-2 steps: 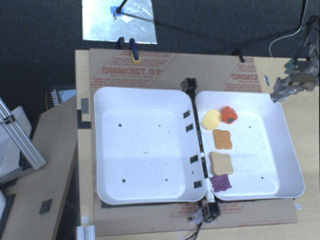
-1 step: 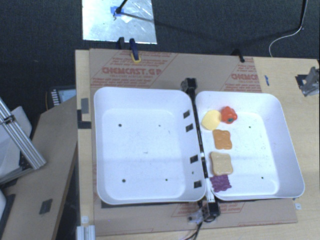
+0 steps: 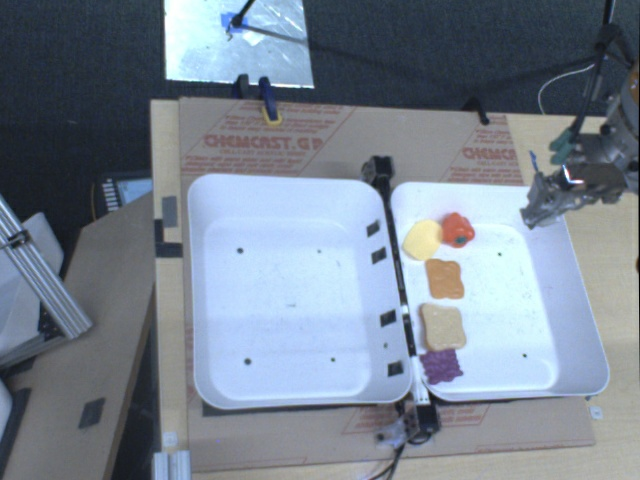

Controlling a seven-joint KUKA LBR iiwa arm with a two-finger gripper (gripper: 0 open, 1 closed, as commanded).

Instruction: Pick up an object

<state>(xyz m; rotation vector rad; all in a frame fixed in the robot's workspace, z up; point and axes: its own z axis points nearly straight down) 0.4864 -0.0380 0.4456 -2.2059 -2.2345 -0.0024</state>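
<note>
On the counter (image 3: 250, 133) two shallow white bins stand side by side. The left bin (image 3: 290, 288) and the right bin (image 3: 520, 298) touch along a dark strip in the middle. Along the left wall of the right bin, five small objects lie in a loose column. At the top a yellow piece (image 3: 422, 238) lies just beside a red-orange piece (image 3: 458, 229); the two seem to touch. Below them lies an orange piece (image 3: 445, 278), then a tan piece like a slice of bread (image 3: 442, 325), and at the bottom a purple piece (image 3: 441, 366), which touches the tan one. The hand (image 3: 540, 211) is at the upper right corner of the right bin, above its rim, well apart from all five objects. Whether it is apart or together, I cannot tell, because this part is small and unclear. Nothing is seen between its tips.
</note>
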